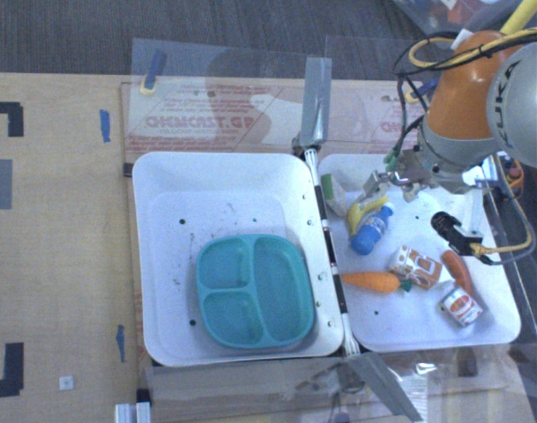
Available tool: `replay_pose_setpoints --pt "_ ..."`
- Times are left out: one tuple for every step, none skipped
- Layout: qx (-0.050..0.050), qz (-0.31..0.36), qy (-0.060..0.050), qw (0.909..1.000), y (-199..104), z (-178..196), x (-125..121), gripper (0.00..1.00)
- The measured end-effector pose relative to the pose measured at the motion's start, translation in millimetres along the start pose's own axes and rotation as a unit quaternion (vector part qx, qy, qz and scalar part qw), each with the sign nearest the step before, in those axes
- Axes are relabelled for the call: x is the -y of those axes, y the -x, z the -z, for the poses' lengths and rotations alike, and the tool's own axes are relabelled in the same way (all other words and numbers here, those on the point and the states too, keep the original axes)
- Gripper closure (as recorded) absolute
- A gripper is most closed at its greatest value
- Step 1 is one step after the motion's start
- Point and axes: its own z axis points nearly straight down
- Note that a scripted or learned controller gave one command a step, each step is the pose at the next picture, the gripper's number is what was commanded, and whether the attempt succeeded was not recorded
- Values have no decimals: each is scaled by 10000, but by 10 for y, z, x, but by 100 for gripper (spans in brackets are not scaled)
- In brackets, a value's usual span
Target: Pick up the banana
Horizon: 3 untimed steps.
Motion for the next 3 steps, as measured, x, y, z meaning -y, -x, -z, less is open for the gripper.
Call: replay_pose_setpoints --pt "8 -349 48 9994 -54 -649 196 0" --pt "9 -381 68 9993 -25 -531 192 100" --pt "10 -562 21 9984 -405 328 -347 100"
